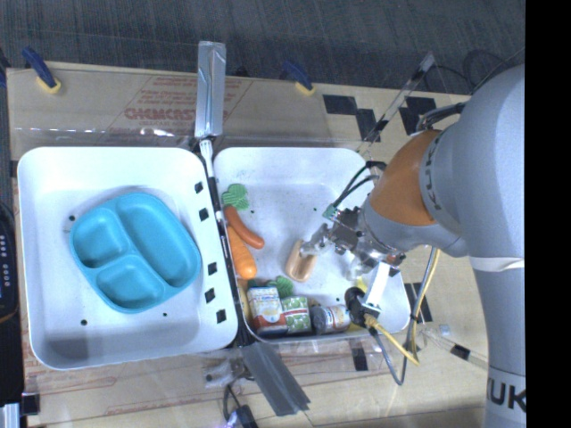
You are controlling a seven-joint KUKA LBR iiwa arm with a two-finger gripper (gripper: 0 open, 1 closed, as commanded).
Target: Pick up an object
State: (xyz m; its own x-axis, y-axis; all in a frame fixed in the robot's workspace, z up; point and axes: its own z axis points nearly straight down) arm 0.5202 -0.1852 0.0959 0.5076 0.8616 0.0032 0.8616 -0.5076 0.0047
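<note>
You see the blue tray [134, 250] in the left bin [36, 239]. In the right bin [285, 172], carrots [243, 234] lie left, then a tan bottle [301, 260], just beside the gripper [319, 242]. I think the approach is under way; next, close on the bottle and lift

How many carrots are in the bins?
2. One carrot with a green top lies by the left wall of the right bin. The other carrot lies just below it, along the same wall. More could be hidden under the arm.

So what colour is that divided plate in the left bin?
Light blue plate, clearest in the camera view.
</note>
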